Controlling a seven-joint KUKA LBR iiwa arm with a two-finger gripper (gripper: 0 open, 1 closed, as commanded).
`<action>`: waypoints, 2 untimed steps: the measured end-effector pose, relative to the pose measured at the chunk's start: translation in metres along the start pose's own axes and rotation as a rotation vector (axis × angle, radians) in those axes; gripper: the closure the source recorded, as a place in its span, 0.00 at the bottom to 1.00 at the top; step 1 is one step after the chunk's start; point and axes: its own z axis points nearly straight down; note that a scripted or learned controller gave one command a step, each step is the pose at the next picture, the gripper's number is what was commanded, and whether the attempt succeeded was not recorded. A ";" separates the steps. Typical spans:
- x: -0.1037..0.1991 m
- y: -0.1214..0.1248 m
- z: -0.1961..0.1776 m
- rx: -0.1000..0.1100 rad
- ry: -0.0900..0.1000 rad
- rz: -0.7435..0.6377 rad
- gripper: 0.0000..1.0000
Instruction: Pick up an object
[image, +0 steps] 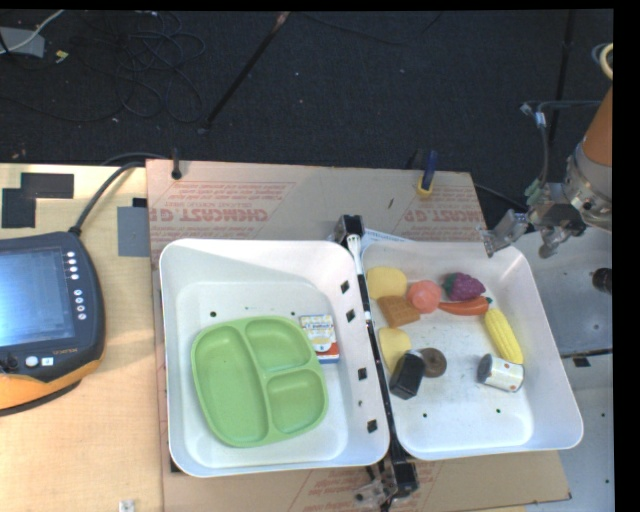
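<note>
The gripper (520, 228) hung at the upper right corner of the right bin (545, 425), just outside its rim, with the wrist and orange band rising toward the view's right edge. Whether it was spread or pressed together could not be told at this scale; nothing showed between its tips.

All candidate objects lay down and to the left of the gripper, inside the right bin. The nearest were the purple piece (464, 286) and the red strip (463, 308) just below it, both near the bin's upper edge. The corn (503, 335) lay a little farther down, its long axis running from upper left to lower right. The white can (500, 373) lay on its side below the corn. Farther left sat the pink ball (423, 296), the yellow piece (386, 280), the brown block (398, 312), a second yellow lump (393, 345), the black block (407, 376) and the brown ring (432, 362); the last two were touching or nearly so.

The left bin (190, 280) held a green tray (258, 378) with three compartments, all bare, and a small carton (320, 335) touching the tray's upper right edge.

Judgement: no object was yet held. A reach down-left would meet the purple piece first; the corn would call for a grasp across its axis.
</note>
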 end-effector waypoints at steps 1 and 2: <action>0.039 -0.002 0.179 0.010 0.004 -0.001 0.00; 0.017 0.008 0.131 -0.003 -0.001 0.000 0.00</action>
